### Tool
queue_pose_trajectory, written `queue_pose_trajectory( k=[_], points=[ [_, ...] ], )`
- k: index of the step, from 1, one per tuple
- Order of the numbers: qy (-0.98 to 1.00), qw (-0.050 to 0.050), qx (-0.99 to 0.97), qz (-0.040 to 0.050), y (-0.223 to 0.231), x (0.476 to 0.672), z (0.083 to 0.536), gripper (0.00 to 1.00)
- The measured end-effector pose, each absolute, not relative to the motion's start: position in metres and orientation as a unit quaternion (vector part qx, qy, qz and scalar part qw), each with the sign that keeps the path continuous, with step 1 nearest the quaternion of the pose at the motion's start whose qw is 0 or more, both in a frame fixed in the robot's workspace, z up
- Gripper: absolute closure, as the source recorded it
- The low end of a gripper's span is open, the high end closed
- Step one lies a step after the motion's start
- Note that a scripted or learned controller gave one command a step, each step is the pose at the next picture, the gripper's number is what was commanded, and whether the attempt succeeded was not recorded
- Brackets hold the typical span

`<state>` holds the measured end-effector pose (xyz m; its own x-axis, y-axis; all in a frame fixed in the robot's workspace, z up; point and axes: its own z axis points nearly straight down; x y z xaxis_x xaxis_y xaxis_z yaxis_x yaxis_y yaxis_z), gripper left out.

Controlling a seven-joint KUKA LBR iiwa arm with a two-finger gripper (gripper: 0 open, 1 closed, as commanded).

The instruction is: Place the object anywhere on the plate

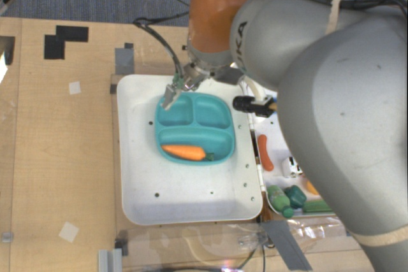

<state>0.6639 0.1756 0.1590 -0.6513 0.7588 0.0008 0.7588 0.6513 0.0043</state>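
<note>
A teal plate [213,113] with three compartments lies in the left white bin [140,162]. An orange carrot [183,152] rests in the plate's long near compartment, lying left to right. My gripper [173,93] hangs over the plate's far left corner, well apart from the carrot, with nothing seen between its fingers.
The grey arm covers most of the right bin. A red chili-like piece [265,153], green toy pieces [295,195] and a small white item [294,166] lie in the right bin's visible strip. A black cable runs from the wrist toward the back left.
</note>
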Motion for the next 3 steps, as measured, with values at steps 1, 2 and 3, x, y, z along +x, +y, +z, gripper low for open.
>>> queue_pose_trajectory(
  k=[1,2,3],
  points=[
    [0.9,0.003,0.435,0.0031,0.206,0.642,0.098,0.0],
    [0.903,-0.009,0.429,0.0069,0.22,0.635,0.102,1.0],
    [0.89,-0.01,0.456,-0.0047,0.231,0.661,0.093,1.0]
  ],
)
